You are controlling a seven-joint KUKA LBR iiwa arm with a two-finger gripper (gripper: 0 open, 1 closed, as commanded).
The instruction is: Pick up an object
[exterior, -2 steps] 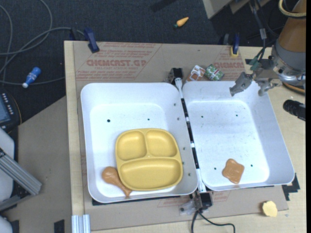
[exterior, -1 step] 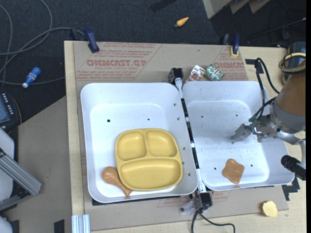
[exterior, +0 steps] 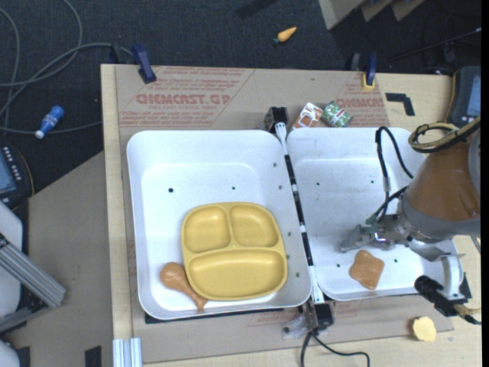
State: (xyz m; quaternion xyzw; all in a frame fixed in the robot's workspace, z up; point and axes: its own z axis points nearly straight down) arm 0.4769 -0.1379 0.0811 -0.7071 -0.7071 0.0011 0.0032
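Note:
A brown toast-like piece (exterior: 367, 269) lies near the front of the right bin (exterior: 336, 174). My gripper (exterior: 353, 241) hovers low just above and to the left of it, pointing left, with the orange-banded arm behind it on the right. Nothing shows held in the gripper. In the left bin (exterior: 153, 167) rests a yellow divided plate (exterior: 233, 249). A tan drumstick-shaped toy (exterior: 180, 280) lies against the plate's front left corner.
Two small packets (exterior: 323, 115) sit on the bench behind the right bin. A yellow lump (exterior: 423, 328) lies on the bench at the front right. Black cable (exterior: 384, 155) loops over the right bin's far right side. Blue clamps (exterior: 143, 63) hold the board's back edge.

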